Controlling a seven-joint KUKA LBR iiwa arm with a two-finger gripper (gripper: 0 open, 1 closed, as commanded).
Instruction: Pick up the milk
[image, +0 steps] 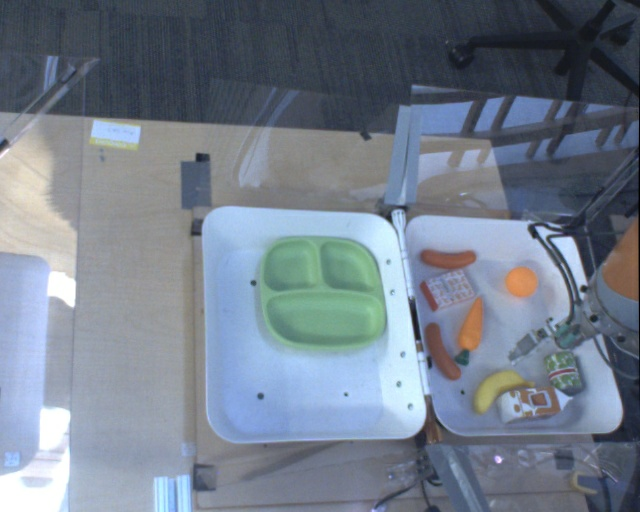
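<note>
The milk (530, 403) is a small white carton with an orange-brown print, lying on its side near the front edge of the right bin (600, 415). A yellow banana (497, 386) touches its left end. A small green-and-white pack (563, 372) lies just behind its right end. My gripper (545, 342) reaches in from the right and hovers over the bin floor, a little behind the milk and next to the green pack. Nothing shows in its grasp.
The right bin also holds an orange ball (520, 282), a carrot (471, 326), two sausages (448, 258) (442, 350) and a red-and-white box (448, 291). The left bin (230, 400) carries a green divided plate (322, 293). Black cables (562, 270) loop over the right bin's back.
</note>
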